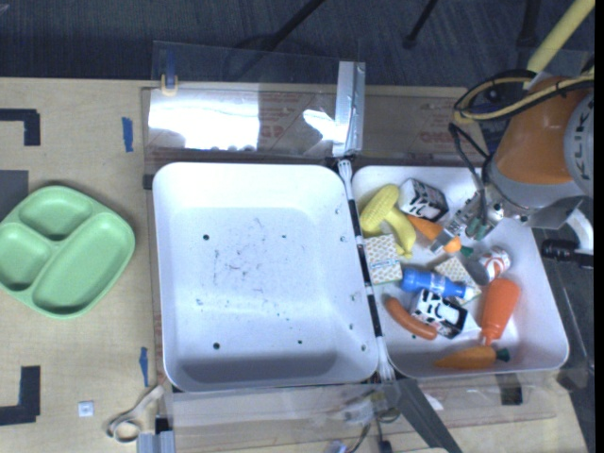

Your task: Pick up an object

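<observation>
My gripper [469, 223] hangs low over the upper middle of the right bin [552, 333], at the end of the grey arm with the orange band [536, 154]. Just left of it lie a small orange carrot [427, 227] and a black-and-white cup [425, 197]. A yellow banana [382, 209] rests at the bin's upper left. A red-and-white item [496, 264] sits just below the gripper. Lower down lie a blue bottle [432, 282], a black-and-white toy [442, 311], a brown sausage [410, 318], an orange bottle [498, 310] and a long carrot [468, 357].
The left bin [189, 196] adjoins the right one along a shared rim. A checkered pad [381, 258] lies by that rim. A green divided plate [62, 250] sits on the bench at far left. A clear panel [250, 111] stands behind the left bin.
</observation>
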